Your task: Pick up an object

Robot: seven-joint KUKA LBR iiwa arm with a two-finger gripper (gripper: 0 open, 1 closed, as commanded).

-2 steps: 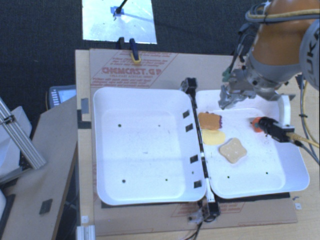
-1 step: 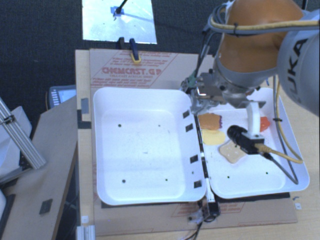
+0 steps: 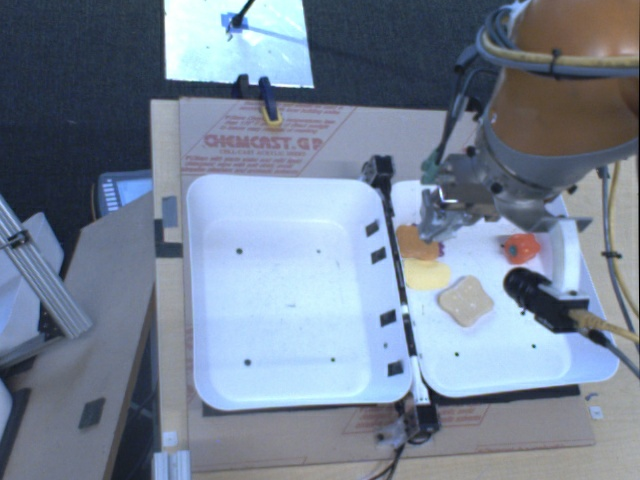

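Two white bins (image 3: 290, 193), four small objects (image 3: 466, 300) beneath the hand (image 3: 434, 230)

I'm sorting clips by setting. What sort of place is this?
Most likely a robotics lab test bench. The grey and orange robot arm reaches over two shallow white plastic bins set on a printed cardboard sheet, with small toy-like food pieces as grasp targets.
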